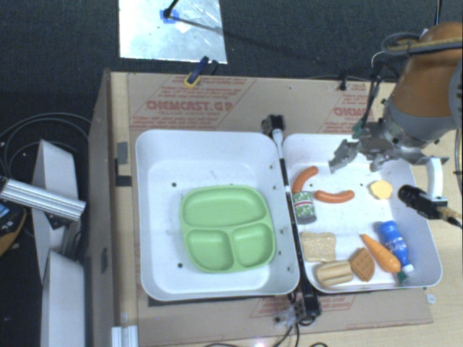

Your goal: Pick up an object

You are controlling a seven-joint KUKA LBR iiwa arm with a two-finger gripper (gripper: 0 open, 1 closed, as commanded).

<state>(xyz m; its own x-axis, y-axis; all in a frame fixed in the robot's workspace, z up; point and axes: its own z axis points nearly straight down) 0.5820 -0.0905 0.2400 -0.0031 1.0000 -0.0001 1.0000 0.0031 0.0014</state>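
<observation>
white plastic forms the two shallow bins that sit side by side on the worktop [181, 100], which is covered with printed cardboard. the left bin [155, 194] holds a light green divided tray [226, 228] with three compartments, lying flat near the middle.

the right bin [427, 255] holds the toy food. a curved sausage [304, 177] lies near the bin's left wall, and a second sausage [334, 196] lies just to its right, nearly level. a small can with a green label [304, 206] stands just below the first sausage, touching or almost touching it. a slice of bread [318, 246] lies below the can, and a bread roll [333, 272] sits near the bin's front edge. a waffle-like cracker [362, 264] leans beside the roll, with a carrot [380, 254] just to its right. a blue bottle [395, 246] with a white cap lies beside the carrot. a small yellow piece [380, 189] rests toward the bin's right side.

the grey arm with its orange band [427, 85] reaches in from the right. the tool [356, 156] hovers over the upper part of the right bin, above the sausages; its fingers are spread apart with nothing between them.
</observation>
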